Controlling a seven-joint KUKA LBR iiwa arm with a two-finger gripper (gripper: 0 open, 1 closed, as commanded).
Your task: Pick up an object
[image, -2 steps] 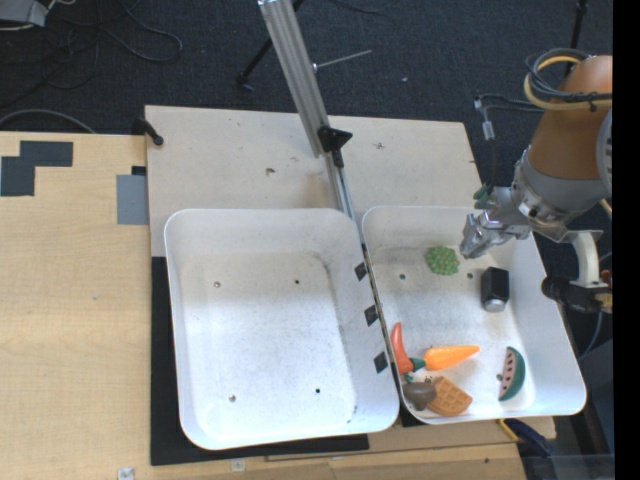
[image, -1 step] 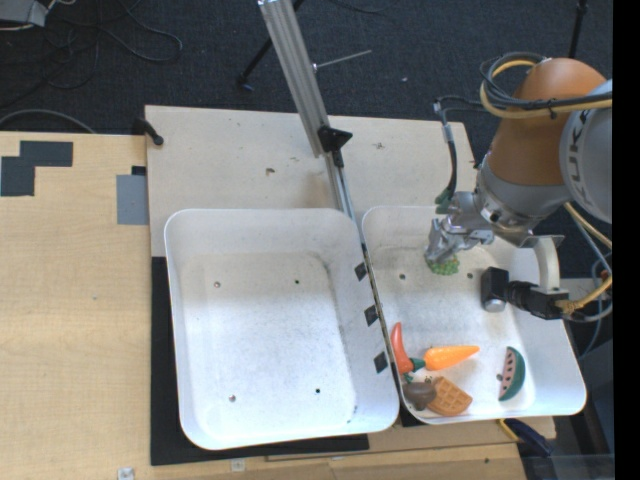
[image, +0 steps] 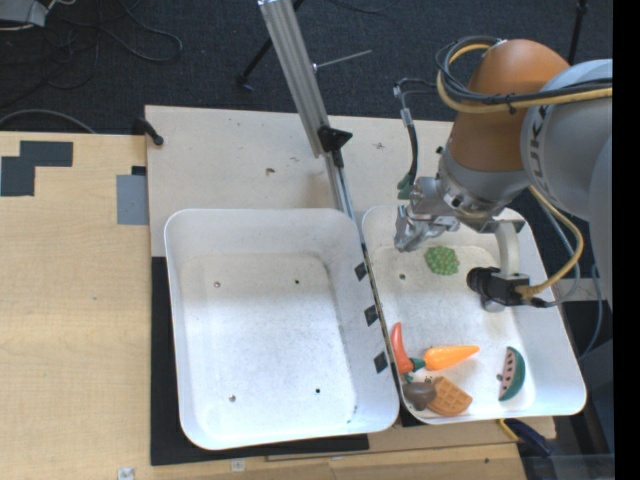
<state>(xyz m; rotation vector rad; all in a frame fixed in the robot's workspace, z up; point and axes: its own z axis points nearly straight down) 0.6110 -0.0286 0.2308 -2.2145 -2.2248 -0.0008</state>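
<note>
In the right bin [image: 560, 388], the claw [image: 412, 230] hangs beside a green toy [image: 441, 260]. Whether it grips anything cannot be told. A carrot [image: 452, 355] lies nearer the front.

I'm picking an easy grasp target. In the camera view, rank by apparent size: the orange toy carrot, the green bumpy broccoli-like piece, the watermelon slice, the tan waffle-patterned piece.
Largest to smallest:
1. orange toy carrot
2. watermelon slice and tan waffle-patterned piece, too close to separate
3. green bumpy broccoli-like piece, only slightly smaller

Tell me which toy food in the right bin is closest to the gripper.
The green broccoli-like piece, just beside the gripper. The carrot, watermelon slice and waffle lie toward the bin's near end.
</note>
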